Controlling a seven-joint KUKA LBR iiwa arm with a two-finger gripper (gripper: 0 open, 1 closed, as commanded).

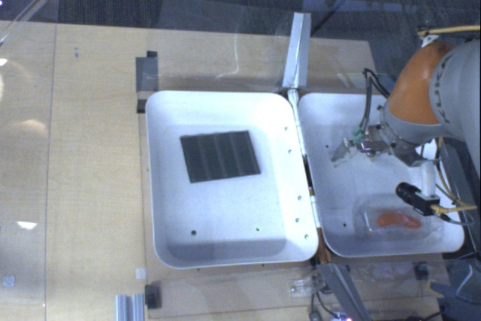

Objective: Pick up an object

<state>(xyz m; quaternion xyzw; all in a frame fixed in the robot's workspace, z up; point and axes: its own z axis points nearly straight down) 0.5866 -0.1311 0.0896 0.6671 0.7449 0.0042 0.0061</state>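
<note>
A clear packet with an orange item inside (396, 221) lies in the right bin (331, 233), near its front right corner. A dark grey ribbed rectangular pad (220, 155) lies flat in the left bin (225, 248), towards its back. My gripper (348, 149) hangs over the middle of the right bin, behind and to the left of the packet and apart from it. It holds nothing that I can see. The grey arm with its orange band (415, 92) covers the bin's back right part.
A black cylindrical part with cables (415, 196) juts in from the right, just behind the packet. A metal post (296, 60) stands at the back between the bins. Wooden bench top (75, 162) stretches to the left.
</note>
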